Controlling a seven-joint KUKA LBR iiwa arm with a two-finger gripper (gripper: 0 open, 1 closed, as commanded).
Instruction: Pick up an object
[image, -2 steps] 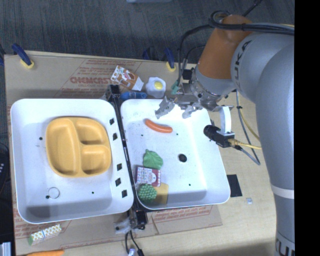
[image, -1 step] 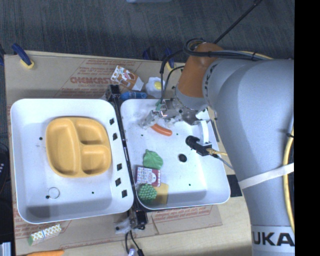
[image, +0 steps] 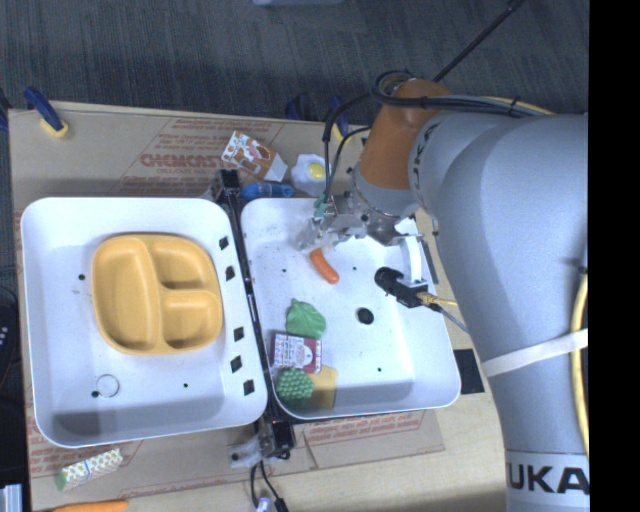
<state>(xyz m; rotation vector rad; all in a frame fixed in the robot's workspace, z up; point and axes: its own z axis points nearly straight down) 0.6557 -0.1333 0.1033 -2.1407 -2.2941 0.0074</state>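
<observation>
arm (image: 500, 230): grey | orange wrist band | black cables | "UKA" lettering

Dark grey carpet (image: 180, 45) behind cardboard-topped bench (image: 170, 150)

bins (image: 40, 300): 2 | yellow tray (image: 158, 292): 1 | carrot (image: 323, 266): 1 | green items (image: 305, 319): 2 (one knobbly) | small carton (image: 297, 352): 1
</observation>
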